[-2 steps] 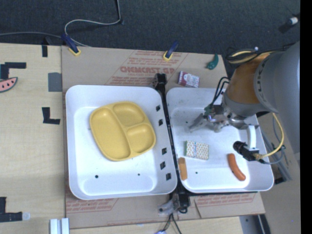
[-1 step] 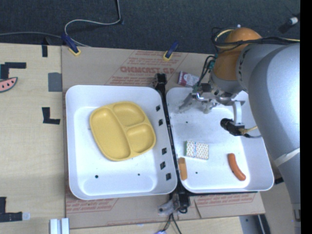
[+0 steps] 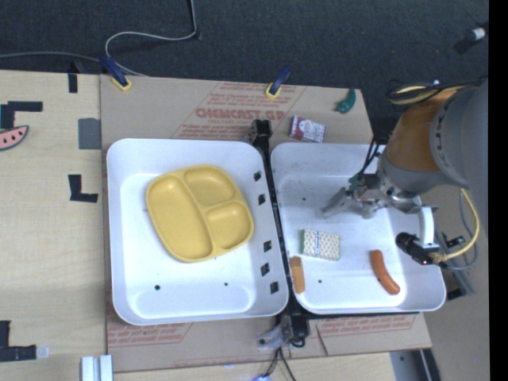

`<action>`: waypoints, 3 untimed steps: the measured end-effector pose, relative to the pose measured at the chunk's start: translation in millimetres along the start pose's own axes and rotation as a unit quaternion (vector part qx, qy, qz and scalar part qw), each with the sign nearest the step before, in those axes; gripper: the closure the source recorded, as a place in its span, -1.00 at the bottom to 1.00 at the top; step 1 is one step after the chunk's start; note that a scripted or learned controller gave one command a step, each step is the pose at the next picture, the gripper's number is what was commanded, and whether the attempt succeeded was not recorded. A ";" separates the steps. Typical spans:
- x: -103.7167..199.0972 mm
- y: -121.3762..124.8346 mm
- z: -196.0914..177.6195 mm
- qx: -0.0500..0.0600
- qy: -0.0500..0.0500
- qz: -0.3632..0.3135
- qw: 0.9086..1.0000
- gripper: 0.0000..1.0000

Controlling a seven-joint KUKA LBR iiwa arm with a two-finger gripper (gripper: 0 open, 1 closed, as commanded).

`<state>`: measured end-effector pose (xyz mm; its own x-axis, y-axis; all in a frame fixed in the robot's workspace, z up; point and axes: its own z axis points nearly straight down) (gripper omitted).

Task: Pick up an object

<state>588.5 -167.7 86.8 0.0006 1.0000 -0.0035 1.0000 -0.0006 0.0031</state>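
We see 1 arm [image 3: 444,145] reaching in from the right, its grey body bulky at the frame's edge and its orange band [image 3: 413,137] sitting just above the wrist. From there the wrist angles down and to the left, ending in the gripper [image 3: 337,205]. Its 2 fingers point leftward and low; they look close together with nothing between them, though the slanted view leaves us unsure of the gap.

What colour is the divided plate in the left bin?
Yellow; the divided plate shows plainly in the camera view.
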 end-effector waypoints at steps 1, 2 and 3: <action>5.7 81.2 0.8 -0.001 0.001 -0.001 1.000 -1.00; 5.2 81.3 -9.3 -0.001 -0.001 -0.002 1.000 1.00; 5.0 81.1 -9.0 0.000 -0.001 -0.002 1.000 -1.00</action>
<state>669.6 -162.7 96.1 -0.0031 1.0000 -0.0052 1.0000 0.0031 0.0034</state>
